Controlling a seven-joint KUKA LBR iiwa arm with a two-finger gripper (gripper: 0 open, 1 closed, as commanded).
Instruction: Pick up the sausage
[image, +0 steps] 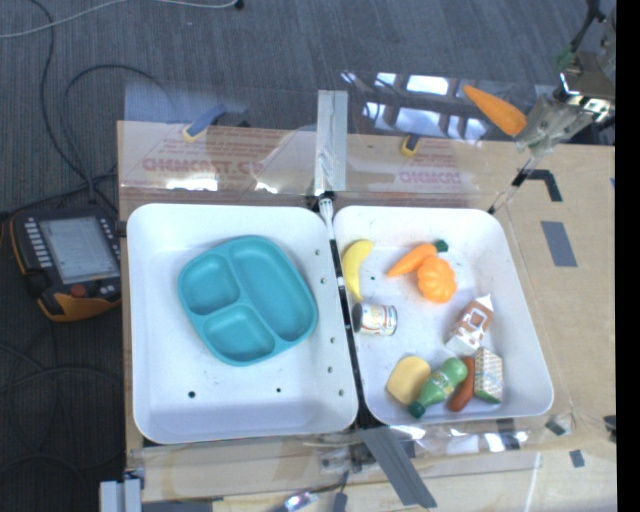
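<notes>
The right bin (520, 300) holds a banana (356, 265), carrot (415, 259), orange pumpkin-like toy (437, 281), small can (377, 319), two cartons, a yellow lump (407, 379), a green bottle (438, 385) and the sausage (463, 390). The left bin (160, 380) holds a teal divided plate (247, 298).

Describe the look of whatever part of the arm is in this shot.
At the top right corner, an orange band sits above pale grey metal wrist parts, with a thin dark tip below. The gripper's details are too small and blurred to make out.
</notes>
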